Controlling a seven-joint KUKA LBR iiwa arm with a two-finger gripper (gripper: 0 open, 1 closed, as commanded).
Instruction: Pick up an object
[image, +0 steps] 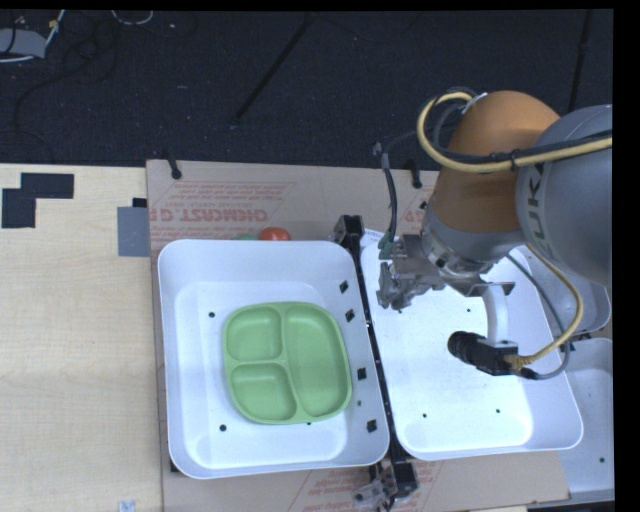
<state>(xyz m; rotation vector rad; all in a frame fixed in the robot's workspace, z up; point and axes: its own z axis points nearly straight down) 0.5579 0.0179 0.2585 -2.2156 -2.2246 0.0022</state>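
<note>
Green divided plate (288, 362), which you saw lying flat in the left bin (190, 280), probably light, stiff and slick, best gripped at its raised rim; pincer (392, 290), beyond the plate's right edge, state undeterminable.

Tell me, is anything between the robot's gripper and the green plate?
Yes. The gripper hangs over the right bin, while the green plate lies in the left bin. The two bins' touching rims, with black clips along them, run between the two. Nothing lies on the plate.
</note>
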